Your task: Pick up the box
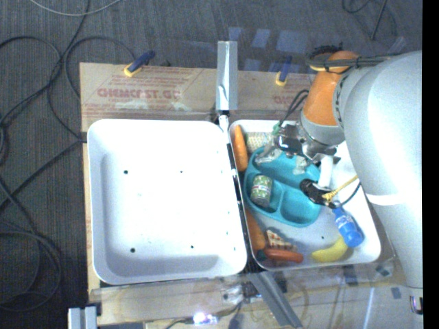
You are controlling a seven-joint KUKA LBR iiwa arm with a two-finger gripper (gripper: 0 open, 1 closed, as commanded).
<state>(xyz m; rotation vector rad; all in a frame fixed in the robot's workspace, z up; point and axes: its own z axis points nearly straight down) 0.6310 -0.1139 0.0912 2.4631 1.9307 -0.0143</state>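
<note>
you'll find the gripper (296, 148) low over the upper part of the right bin (374, 253), at the back rim of a blue dish (296, 210). the wrist and its cabling hide the claw, so you cannot tell whether it is spread or pressed together, and nothing can be seen pinched in it. the arm (394, 136) comes in from the right, its orange band just above the wrist.

the best candidate for the box (276, 238) is a small brown item with pale markings, lying in the lower part of the right bin, well apart from the gripper. it lies just beside an orange stick (255, 233) on its left and just above a red sausage (282, 256). any print on it is too small to read.

a can (261, 189) with a green label lies in the dish's left compartment - the label is not legible. a carrot (239, 149) lies along the bin's left wall, with a pale patterned item (258, 141) beside it. a banana (330, 252) and a blue bottle (348, 229) lie at the lower right.

the left bin (164, 184) shows a few dark specks. the cardboard sheet (151, 94) under both bins bears faded red lettering - too washed out to read with confidence.
</note>
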